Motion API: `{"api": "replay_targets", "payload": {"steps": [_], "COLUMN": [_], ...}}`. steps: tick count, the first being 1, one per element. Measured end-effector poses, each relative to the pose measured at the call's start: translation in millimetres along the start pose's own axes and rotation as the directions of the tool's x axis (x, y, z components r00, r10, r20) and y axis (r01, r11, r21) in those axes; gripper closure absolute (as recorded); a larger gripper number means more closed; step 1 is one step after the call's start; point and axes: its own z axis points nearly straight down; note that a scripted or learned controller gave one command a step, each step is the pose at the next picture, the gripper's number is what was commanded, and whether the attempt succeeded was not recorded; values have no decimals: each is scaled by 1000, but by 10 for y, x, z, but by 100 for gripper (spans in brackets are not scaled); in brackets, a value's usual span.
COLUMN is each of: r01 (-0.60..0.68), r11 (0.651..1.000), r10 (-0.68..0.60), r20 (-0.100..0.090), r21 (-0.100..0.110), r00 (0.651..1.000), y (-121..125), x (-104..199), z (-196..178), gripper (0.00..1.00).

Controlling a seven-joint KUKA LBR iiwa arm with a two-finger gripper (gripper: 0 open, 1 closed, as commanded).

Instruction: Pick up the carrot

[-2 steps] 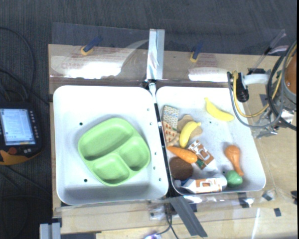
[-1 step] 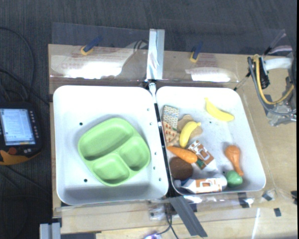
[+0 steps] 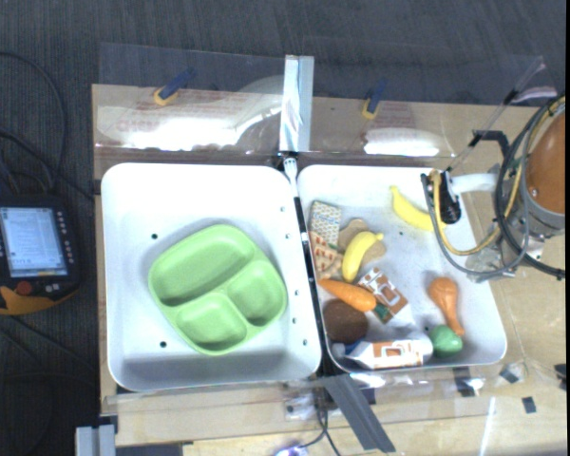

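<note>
The carrot [image 3: 348, 295] is an orange tapered piece lying on its side in the right bin [image 3: 484, 350], near that bin's left wall. It rests between a yellow banana [image 3: 361, 252] above it and a brown round item [image 3: 345, 322] below it. My arm comes in at the right edge, its orange band [image 3: 549, 164] above the grey wrist, with looped cables hanging beside it. The gripper [image 3: 515, 245] sits under the wrist over the bin's right rim, well to the right of the carrot and apart from it.
The right bin also holds a second banana [image 3: 410, 212], a cracker [image 3: 325, 222], a small carton [image 3: 383, 291], an orange drumstick [image 3: 446, 302], a green piece [image 3: 446, 341] and a white box [image 3: 390, 353]. A green divided plate [image 3: 218, 286] lies in the left bin [image 3: 123, 350].
</note>
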Motion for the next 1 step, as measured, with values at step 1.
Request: {"api": "replay_targets", "payload": {"steps": [1], "r01": [0], "r11": [1000], "r10": [0], "r20": [-6], "r21": [-2], "r00": [1000], "y": [-30], "x": [152], "z": [196], "gripper": [100]}}
